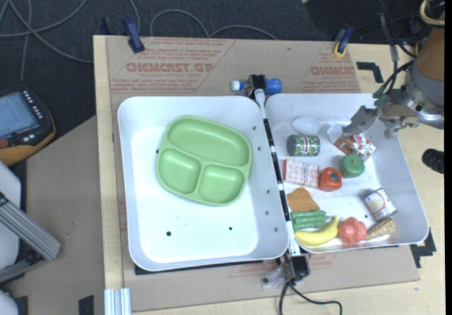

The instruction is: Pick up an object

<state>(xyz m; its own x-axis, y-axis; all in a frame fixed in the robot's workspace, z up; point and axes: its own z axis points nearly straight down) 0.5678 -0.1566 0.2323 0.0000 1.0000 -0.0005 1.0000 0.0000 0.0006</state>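
Observation:
My gripper (375,123) hangs over the far right part of the right bin (413,186), reaching in from the right edge. Its fingers (360,121) stand spread apart, with nothing between them. Just below it and to the left lies a red and white packet (356,144), and a green apple (352,165) sits in front of that. Further left are a red tomato (330,178), a green can (304,145) on its side and a pink box (301,172).
The right bin's front holds an orange slice (302,199), green beans (311,220), a banana (318,235), a red fruit (352,231) and a small can (379,202). A green divided plate (205,160) lies in the left bin (141,222). Blue clamps (132,34) grip the board's far edge.

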